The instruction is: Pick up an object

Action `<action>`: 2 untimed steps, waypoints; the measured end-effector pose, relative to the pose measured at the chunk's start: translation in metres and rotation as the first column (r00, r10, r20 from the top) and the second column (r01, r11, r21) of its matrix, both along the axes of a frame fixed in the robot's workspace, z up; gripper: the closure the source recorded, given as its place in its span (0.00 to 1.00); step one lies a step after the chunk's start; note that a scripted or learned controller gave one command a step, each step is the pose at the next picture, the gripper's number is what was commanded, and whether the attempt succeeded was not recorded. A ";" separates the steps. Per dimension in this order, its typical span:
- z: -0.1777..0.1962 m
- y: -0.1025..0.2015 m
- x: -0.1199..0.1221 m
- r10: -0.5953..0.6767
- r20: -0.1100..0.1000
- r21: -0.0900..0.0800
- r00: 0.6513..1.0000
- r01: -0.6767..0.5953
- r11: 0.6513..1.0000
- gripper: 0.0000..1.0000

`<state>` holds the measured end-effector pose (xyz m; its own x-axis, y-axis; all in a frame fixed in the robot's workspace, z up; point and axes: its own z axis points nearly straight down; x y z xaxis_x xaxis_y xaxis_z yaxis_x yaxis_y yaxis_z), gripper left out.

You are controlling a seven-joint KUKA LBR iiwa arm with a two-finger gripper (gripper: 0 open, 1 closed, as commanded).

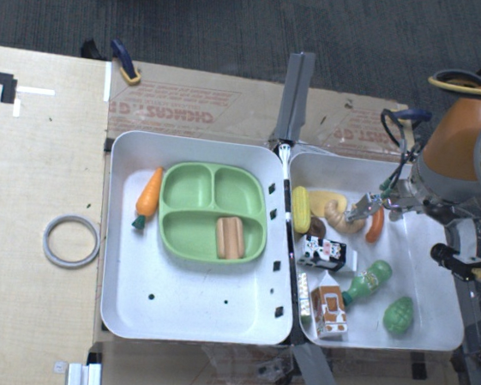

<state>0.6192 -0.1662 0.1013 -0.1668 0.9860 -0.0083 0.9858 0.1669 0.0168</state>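
The arm [465, 148] reaches over the right bin [431, 338] from the right edge of the table [37, 164]. The fingers [366, 212] sit low near the bin's back-left corner, just beside a small orange carrot-shaped toy [375, 226] and a pale beige toy [335, 210]; how far the fingers are open cannot be told, and no object is visibly held between them. A yellow corn toy [301, 208] lies against the bin's left wall. A black-and-white carton [323, 253], a green bottle [367, 282], a brown-and-white carton [329, 310] and a green round toy [398, 316] lie toward the front. The left bin [192, 316] holds a green divided plate [214, 213] carrying a sausage-shaped toy [230, 237], with a carrot [148, 196] beside it.
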 end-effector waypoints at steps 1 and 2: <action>0.000 -0.014 0.005 0.151 -0.001 0.001 0.989 -0.151 0.989 0.00; 0.011 -0.014 0.006 0.150 0.003 0.000 0.989 -0.150 0.989 1.00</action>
